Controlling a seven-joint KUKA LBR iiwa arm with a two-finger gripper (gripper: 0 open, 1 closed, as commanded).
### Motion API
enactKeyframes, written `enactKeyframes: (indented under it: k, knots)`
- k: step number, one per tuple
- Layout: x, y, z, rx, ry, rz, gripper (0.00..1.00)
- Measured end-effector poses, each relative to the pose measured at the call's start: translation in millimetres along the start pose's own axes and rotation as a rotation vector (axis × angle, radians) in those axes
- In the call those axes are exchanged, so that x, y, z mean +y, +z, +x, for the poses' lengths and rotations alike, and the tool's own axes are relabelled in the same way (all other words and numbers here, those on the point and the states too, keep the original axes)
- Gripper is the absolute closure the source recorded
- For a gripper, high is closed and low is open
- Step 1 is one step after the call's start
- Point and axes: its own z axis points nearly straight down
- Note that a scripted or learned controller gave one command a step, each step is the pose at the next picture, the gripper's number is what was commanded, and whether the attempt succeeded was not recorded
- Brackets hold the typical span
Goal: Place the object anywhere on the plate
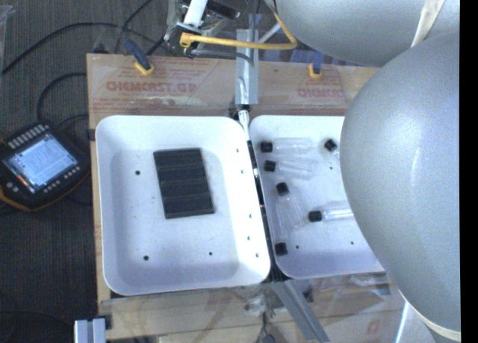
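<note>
While arm [403,184] covers right bin [299,237], vials [295,156]

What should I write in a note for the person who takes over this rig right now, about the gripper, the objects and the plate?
Gripper: hidden by the large grey robot arm, which covers the right side of the view; I cannot tell its state.
Plate: the dark ribbed rectangular plate lies flat in the left white bin, with nothing on it.
Objects: several clear plastic tubes with black caps lie scattered in the right white bin.
Done: no object is on the plate yet.
Left: pick one tube from the right bin and place it on the plate.
</note>
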Motion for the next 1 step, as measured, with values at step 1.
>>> enactKeyframes:
  k: [1]
  knots:
    - [-1.6, 0.2, 3.7, 0.001, 0.385, 0.002, 1.0]
